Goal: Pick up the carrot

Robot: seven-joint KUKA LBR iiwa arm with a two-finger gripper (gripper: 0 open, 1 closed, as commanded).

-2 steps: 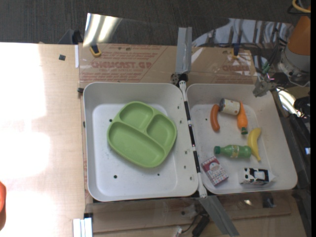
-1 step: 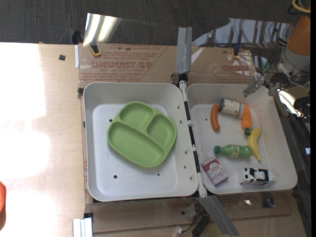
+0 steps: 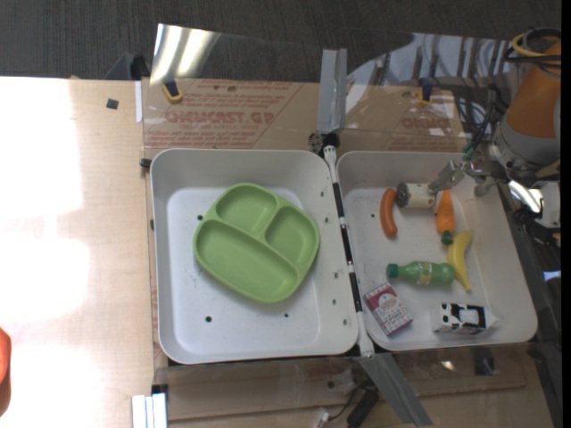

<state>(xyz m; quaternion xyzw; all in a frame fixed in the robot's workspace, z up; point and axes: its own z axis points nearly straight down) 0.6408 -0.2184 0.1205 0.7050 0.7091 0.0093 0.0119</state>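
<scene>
The carrot (image 3: 444, 213) lies in the right bin (image 3: 526, 315), near its back edge, pointing roughly front to back. Just beside its upper end sits a small cylinder (image 3: 416, 195), light with a dark end, and just below its lower end lies a banana (image 3: 460, 257), close enough that the two may touch; the view does not settle it. A sausage (image 3: 388, 212) lies to the left of the cylinder, apart from the carrot.

The gripper (image 3: 470, 169) hangs over the back right part of that bin, above and to the right of the carrot, with nothing seen between its fingers. Whether they are spread or closed cannot be told from this slant, since cables and metal parts clutter the wrist.

The main risk is the crowding. A descent slightly too far back would likely land a finger on the cylinder; one too far forward could catch the banana and drag both. The carrot looks smooth and tapered, so a grip near its thin end may squeeze it out sideways. A grip along its length instead of across it would probably close on air or tip it. The bin's back wall is near, so a steep approach from the right could scrape it.

The bottle (image 3: 421, 274), red box (image 3: 388, 308) and carton (image 3: 462, 318) lie well forward and pose little trouble. The left bin (image 3: 169, 266) holds a green plate (image 3: 257, 242), well out of the way.
</scene>
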